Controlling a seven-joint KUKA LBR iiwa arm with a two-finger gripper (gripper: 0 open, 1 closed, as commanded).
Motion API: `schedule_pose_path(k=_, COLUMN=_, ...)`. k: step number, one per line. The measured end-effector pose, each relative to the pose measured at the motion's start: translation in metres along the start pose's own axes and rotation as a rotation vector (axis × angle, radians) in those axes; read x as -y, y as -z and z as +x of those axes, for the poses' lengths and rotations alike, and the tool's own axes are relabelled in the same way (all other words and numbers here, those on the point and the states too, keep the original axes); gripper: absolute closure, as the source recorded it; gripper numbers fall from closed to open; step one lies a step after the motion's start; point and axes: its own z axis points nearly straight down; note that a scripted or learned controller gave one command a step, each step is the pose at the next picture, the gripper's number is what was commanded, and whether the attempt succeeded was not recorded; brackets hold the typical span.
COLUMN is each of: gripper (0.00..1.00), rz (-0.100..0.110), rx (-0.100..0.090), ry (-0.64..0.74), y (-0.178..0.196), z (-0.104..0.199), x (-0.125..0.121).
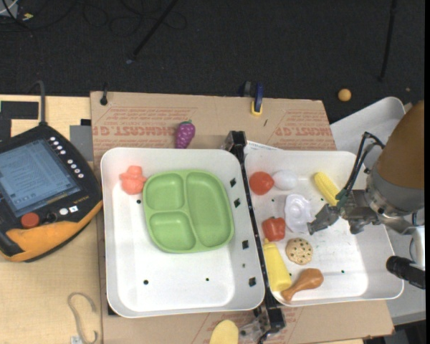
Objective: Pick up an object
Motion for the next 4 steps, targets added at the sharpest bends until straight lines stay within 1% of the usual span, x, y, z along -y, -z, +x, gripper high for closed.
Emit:
schedule_pose_path(k=1, gripper=0.0, rz=-0.012, rx=0.001, ry=0.002, y=0.006, z=0.0, x=-0.003)
schedule_pose_path(k=2, gripper=0.0, rz=-0.007, rx=0.0, ry=0.004, y=-0.057, z=0.005, x=0.0)
schedule_pose_path(k=3, gripper=0.0, rz=-0.008, rx=0.0, ry=0.003, y=-0.103, z=0.0, x=0.0)
schedule_pose_path(k=4, gripper=0.0, rz=-0.011, rx=0.001, ry=0.003, y=-0.121, z=0.002, x=0.0)
